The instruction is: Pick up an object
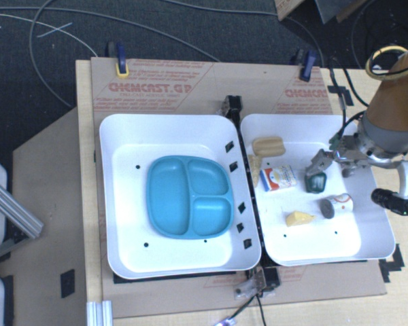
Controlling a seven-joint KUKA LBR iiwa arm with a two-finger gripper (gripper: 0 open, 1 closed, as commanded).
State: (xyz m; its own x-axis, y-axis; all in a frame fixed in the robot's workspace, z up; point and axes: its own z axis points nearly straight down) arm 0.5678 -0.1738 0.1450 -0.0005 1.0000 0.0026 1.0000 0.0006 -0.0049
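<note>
The right bin (pixel 367 246) holds several small objects. A tan block (pixel 268 146) lies at its back left and a red and white carton (pixel 277 177) sits in front of it. A yellow wedge (pixel 299 218) lies toward the front. A grey, white and red piece (pixel 334 204) lies to the right of the wedge. A small dark green object (pixel 316 183) lies in the middle. My gripper (pixel 332 168) hangs over the bin's right half, open, its left finger (pixel 319 160) just above the green object. Nothing sits between the fingers.
The left bin (pixel 122 182) carries a blue divided plate (pixel 189 197) at its centre. A black divider with clips (pixel 239 182) runs between the bins. The arm's orange band (pixel 394 100) rises at the right edge. Cables lie on the dark floor behind the bench.
</note>
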